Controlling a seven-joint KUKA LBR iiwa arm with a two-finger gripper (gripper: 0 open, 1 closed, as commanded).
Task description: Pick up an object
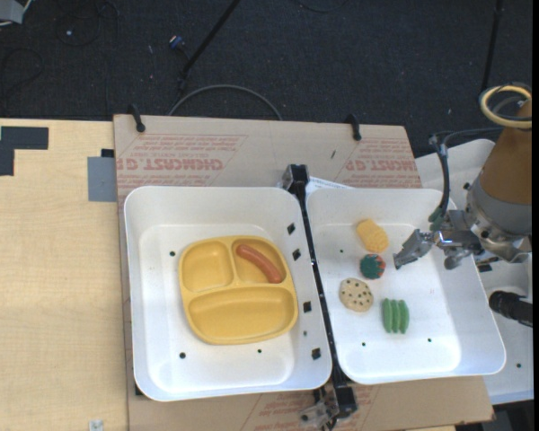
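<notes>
Pincer (413,249) over right white bin (472,348), fingers' state I cannot tell; small round green-and-red toy (372,265) lies just left of it, near bin centre, nearest target.

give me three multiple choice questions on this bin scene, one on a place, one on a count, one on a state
1. Where does the sausage lie?
A. in the yellow tray's upper right compartment
B. in the right bin beside the cookie
C. on the cardboard

2. How many small items lie in the right bin?
A. two
B. four
C. six

3. What sits between the fingers of the gripper?
A. the corn
B. the green beans
C. nothing

Answers: 1 A, it rests in that compartment. 2 B, corn, green and red piece, cookie, green beans. 3 C, it hangs apart from every item.
</notes>
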